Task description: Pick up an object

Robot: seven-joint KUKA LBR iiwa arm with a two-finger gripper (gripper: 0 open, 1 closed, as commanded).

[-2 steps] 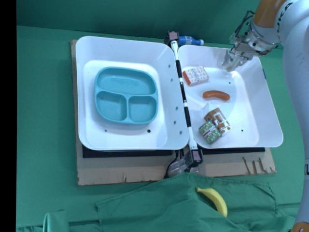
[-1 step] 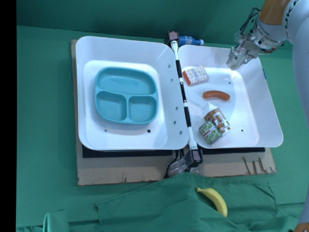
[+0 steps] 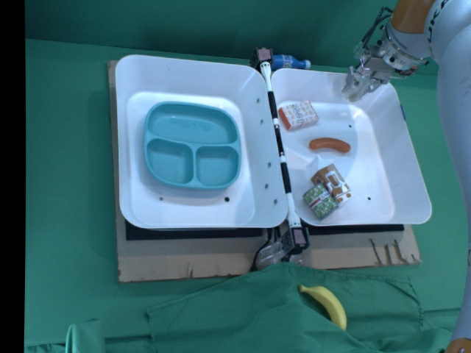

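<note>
The right bin (image 3: 397,160) holds an orange-and-white carton (image 3: 298,115) near its back left, a sausage (image 3: 330,145) in the middle, and a brown carton (image 3: 333,181) beside a green carton (image 3: 319,201) at the front left. My gripper (image 3: 358,85) hangs over the bin's back right corner, away from all of them, with nothing seen between its fingers.
The left bin (image 3: 147,72) bears a teal divided plate (image 3: 193,145). A blue bottle (image 3: 288,62) lies behind the bins at the divider. A banana (image 3: 327,304) rests on the green cloth in front. The arm comes in from the upper right.
</note>
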